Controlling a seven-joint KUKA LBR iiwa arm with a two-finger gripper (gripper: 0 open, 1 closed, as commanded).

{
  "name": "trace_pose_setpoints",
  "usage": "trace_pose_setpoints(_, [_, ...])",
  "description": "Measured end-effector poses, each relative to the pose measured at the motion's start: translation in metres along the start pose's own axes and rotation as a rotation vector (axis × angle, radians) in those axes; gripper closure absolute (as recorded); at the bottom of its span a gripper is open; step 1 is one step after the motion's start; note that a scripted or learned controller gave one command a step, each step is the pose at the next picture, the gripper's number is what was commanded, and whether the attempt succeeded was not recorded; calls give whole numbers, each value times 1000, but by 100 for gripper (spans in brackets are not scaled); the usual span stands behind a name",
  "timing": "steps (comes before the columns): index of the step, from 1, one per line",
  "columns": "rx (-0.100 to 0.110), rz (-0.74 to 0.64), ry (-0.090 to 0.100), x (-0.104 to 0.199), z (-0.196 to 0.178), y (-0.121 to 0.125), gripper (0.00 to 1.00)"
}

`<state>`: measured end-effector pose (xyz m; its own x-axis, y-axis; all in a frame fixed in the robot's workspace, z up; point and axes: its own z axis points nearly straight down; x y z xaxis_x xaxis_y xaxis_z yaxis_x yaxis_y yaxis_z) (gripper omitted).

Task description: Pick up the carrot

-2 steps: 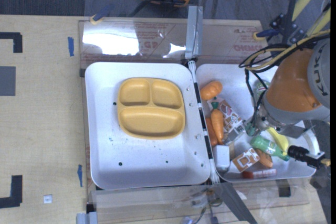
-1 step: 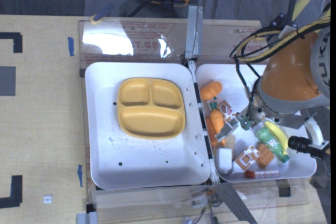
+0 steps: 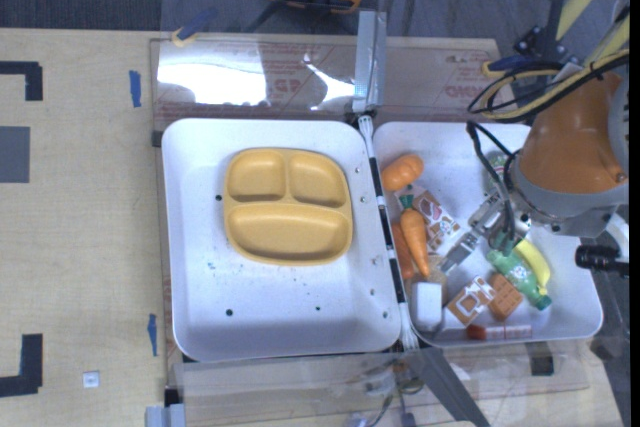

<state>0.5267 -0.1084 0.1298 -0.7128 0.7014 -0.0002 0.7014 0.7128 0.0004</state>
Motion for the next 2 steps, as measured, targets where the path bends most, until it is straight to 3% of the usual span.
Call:
trace_pose_setpoints(1, [-2, -81, -4, -10, -80, -15, 0])
trace_pose_setpoints(2, [2, 282, 3, 37, -55, 7, 0])
